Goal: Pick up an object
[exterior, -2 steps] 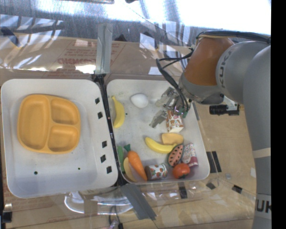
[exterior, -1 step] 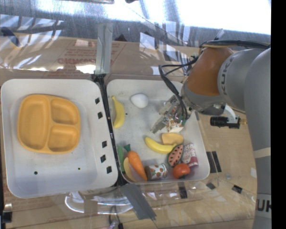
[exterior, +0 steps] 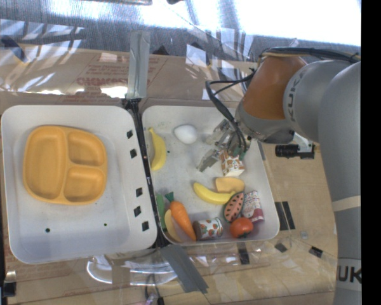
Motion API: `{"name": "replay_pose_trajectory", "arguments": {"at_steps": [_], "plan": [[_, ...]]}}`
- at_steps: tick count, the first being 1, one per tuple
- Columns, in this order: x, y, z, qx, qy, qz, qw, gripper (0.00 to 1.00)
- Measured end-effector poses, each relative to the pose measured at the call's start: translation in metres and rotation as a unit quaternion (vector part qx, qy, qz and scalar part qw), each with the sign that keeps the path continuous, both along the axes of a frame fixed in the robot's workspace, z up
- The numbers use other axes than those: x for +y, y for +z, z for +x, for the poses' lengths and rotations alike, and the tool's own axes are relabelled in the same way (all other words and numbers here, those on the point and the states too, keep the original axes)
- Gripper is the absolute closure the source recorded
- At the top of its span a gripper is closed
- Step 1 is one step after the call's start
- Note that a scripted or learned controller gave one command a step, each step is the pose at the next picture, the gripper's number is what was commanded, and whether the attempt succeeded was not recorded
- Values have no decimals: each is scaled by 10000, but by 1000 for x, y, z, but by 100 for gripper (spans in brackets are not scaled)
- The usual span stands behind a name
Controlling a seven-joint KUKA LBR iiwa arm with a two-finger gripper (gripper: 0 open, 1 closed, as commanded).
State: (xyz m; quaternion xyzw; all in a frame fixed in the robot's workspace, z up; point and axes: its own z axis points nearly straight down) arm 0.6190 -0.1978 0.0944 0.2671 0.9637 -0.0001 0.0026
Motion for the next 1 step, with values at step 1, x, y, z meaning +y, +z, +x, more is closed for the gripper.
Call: {"name": "replay_pose_trajectory", "arguments": {"at_steps": [1], "plan": [[-7,36,-44,26,-645,6,9979,0]]}}
